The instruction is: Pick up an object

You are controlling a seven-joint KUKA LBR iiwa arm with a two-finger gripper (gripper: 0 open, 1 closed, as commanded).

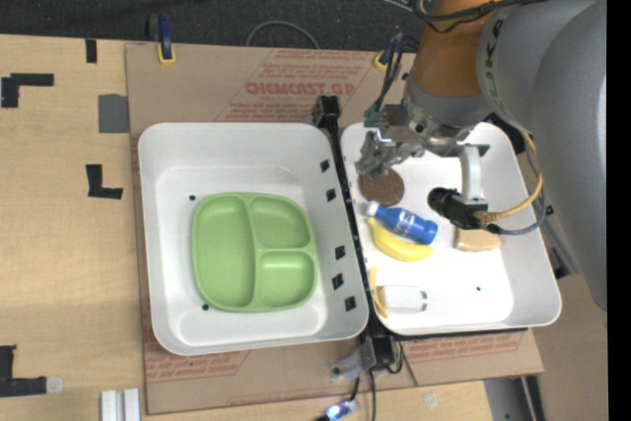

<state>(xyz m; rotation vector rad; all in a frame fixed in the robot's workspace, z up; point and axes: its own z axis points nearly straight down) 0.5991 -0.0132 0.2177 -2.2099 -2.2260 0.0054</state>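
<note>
My gripper [381, 159] hangs over the back left part of the right bin [493, 296], right above a brown round disc [383, 187] that lies on the bin floor. Just in front of the disc lie a blue bottle [406, 224] and a yellow banana [399, 246], touching each other. A tan piece [476, 239] rests to the right of them. A small white object [399, 299] sits near the bin's front left corner. The arm's orange band [463, 10] and grey body cover the bin's back right.
The left bin [163, 158] holds a green divided plate [254, 249]. A black-marked divider [340, 212] runs between the two bins. A yellowish cable [532, 197] loops off the wrist over the right bin. Cardboard lies under both bins.
</note>
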